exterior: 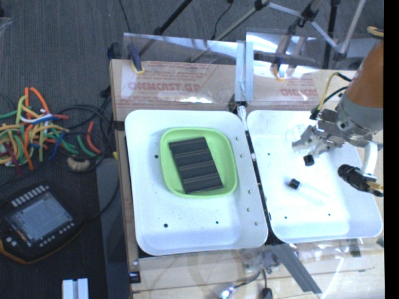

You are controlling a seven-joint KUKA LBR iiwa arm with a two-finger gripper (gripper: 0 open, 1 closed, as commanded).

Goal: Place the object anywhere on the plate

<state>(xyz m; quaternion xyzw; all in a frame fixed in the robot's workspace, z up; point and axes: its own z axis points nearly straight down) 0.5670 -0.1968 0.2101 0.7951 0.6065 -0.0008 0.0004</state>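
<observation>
We've got the arm (368, 95) reaching in from the right edge, orange band up top, grey wrist angled down-left over the right bin (324, 220). Gripper (310, 153) hangs over that bin's upper part; fingers open, apart, nothing betw. them. The object (196, 164), a dark ribbed rectangular slab, lies flat on the plate (168, 167), a glossy lime-green rounded-square dish, centre of the left bin (187, 229). Small black bit (293, 183) sits on the right bin's floor, below the gripper. Both bins smooth white plastic, rims touching mid-frame; plenty of bare floor lower right.
</observation>
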